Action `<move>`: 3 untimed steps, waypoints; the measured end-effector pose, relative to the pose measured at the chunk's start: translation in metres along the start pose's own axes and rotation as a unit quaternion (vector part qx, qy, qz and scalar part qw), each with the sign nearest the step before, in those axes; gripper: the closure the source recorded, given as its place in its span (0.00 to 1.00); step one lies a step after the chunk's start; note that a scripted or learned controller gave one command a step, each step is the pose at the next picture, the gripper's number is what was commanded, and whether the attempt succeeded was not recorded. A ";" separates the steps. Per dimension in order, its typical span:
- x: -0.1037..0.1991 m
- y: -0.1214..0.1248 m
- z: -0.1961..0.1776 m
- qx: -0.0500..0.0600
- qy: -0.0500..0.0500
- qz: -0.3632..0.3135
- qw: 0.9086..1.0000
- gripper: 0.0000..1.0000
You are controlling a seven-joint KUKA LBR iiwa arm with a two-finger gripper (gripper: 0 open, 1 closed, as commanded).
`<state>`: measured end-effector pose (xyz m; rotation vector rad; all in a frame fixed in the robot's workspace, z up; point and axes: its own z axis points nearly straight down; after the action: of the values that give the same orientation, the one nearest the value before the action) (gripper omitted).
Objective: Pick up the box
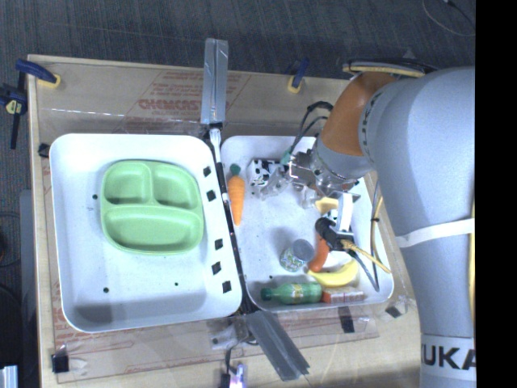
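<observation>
Where the grey arm [420,184] reaches in from the right, it covers the right bin's far side and its right rim, so little open room is left there. On the tabletop [121,95] the two white bins sit side by side, their inner rims touching along a strip of black clips. A green divided plate [152,207] lies in the left bin [73,297], with bare white floor all round it, widest toward the near edge. The right bin [266,233] is crowded along its borders: a green bottle [292,293] lies flat against the near wall, a banana [338,276] lies just right of it, and a carrot [236,198] lies along the left wall. Its middle floor stays open.

The gripper [297,176] hangs low near the far wall; whether it is spread or closed cannot be told. Just to its left, close to the far rim, sits a small black-and-white patterned thing that looks like the box [258,174]. Whether the two touch is unclear.
</observation>
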<state>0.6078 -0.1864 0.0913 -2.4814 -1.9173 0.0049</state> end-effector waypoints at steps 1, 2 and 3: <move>0.001 0.000 -0.010 0.002 0.001 -0.002 1.000 1.00; 0.009 -0.010 -0.044 -0.002 0.000 0.081 0.997 1.00; 0.065 0.033 -0.129 -0.002 0.000 0.100 0.995 1.00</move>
<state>0.6569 -0.1320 0.2197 -2.6640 -1.6602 0.0030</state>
